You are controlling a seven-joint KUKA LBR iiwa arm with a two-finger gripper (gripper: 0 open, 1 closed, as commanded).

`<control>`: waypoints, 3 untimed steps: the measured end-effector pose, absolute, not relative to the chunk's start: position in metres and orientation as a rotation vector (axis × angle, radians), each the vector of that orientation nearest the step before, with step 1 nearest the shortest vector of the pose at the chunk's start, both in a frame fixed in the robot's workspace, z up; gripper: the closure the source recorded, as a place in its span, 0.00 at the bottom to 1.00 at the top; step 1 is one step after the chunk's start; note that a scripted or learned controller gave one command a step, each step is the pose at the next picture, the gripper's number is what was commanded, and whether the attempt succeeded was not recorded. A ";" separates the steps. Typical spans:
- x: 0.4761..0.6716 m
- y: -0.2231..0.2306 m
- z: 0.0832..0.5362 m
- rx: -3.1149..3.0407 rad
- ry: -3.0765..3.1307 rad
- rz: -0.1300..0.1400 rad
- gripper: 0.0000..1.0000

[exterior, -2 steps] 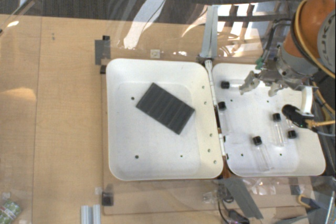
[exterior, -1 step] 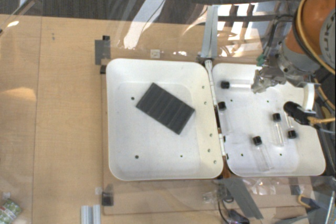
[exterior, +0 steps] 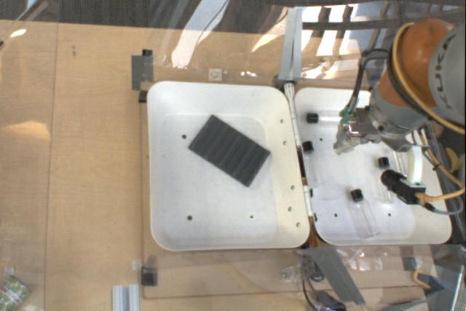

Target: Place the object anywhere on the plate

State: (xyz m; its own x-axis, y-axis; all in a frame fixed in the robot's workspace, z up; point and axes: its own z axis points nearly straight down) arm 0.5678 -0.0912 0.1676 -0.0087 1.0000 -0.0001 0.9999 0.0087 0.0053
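The plate (exterior: 229,150) is a dark grey ribbed rectangle lying at a slant in the left bin (exterior: 167,222). My gripper (exterior: 348,138) hangs over the upper middle of the right bin (exterior: 437,233), well apart from the plate. Several small black pieces lie on that bin's floor: one (exterior: 312,116) near the back left, one (exterior: 307,147) by the left wall, one (exterior: 356,194) toward the front. A clear tube-like object (exterior: 368,218) lies near the front. I see nothing between the gripper's tips.
The arm's grey body and orange band (exterior: 422,54) cover the right bin's back right corner. A black fitting with yellow cable (exterior: 402,186) hangs over the bin's right side. A raised divider (exterior: 297,156) separates the two bins.
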 end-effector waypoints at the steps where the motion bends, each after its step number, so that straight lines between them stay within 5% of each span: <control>1: 0.511 -0.047 0.185 2.143 2.293 0.007 1.00; 2: 0.488 0.002 0.184 1.992 2.427 0.005 1.00; 3: 0.488 0.002 0.184 1.992 2.426 0.005 0.00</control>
State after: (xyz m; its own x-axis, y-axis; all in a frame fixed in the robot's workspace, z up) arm 0.4883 0.0020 0.1843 -0.1946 0.9809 0.0002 0.9809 0.1946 0.0038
